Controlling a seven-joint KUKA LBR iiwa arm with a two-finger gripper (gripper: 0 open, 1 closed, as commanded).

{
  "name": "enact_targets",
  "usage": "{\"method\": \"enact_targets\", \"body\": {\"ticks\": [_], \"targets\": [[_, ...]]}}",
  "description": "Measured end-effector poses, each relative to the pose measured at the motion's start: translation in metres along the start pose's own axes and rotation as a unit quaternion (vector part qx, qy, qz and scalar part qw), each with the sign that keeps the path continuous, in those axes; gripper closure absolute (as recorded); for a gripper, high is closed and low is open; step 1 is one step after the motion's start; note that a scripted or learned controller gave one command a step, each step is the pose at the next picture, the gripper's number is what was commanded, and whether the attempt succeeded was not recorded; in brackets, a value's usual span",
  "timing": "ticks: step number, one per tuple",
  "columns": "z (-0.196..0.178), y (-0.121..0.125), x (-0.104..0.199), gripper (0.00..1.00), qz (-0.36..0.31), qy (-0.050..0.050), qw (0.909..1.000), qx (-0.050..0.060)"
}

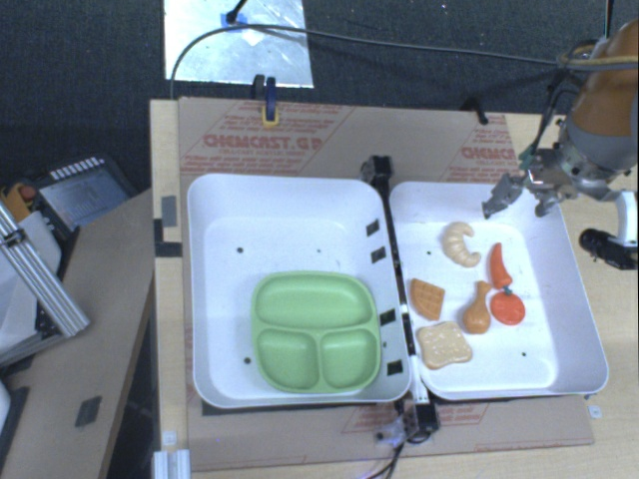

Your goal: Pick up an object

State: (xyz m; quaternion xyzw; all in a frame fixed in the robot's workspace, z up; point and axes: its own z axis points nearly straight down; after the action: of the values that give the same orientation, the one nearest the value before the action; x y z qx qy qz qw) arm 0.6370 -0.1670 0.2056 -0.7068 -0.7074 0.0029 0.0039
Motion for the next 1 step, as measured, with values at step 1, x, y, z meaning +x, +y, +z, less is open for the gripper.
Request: {"method": "enact_targets", "body": {"ticks": [1], "targets": [[-0.0067, 0.0026, 0.0002, 0.00, -0.001, -0.001, 1.0000, -0.006]]}}
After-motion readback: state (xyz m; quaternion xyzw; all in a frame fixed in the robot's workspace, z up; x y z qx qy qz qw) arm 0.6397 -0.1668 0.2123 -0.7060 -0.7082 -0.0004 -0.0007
